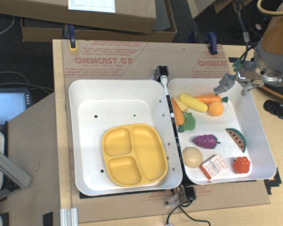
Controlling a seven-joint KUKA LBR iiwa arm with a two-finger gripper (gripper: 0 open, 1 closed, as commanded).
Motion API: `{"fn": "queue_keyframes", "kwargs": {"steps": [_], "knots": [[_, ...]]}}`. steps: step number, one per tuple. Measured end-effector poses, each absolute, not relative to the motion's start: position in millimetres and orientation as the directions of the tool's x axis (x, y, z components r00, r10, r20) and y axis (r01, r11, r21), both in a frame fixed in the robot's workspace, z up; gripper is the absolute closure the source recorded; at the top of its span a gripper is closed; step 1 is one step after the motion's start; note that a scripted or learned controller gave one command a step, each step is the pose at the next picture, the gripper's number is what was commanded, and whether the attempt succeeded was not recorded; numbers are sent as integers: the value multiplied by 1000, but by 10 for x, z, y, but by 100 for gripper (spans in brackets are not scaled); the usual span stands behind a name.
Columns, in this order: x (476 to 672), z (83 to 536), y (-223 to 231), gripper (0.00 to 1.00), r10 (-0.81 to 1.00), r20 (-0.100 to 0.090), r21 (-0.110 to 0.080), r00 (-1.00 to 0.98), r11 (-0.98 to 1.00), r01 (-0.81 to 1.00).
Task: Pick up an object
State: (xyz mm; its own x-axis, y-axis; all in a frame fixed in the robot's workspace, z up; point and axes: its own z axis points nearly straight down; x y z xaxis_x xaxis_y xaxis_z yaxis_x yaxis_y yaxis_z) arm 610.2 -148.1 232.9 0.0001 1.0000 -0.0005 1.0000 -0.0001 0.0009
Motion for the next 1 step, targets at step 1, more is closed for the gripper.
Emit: {"fn": "queue_keyframes", "kwargs": {"steps": [1], "knots": [[6691,802,-1437,0,1000,-1,5,-4,4,1000]]}}
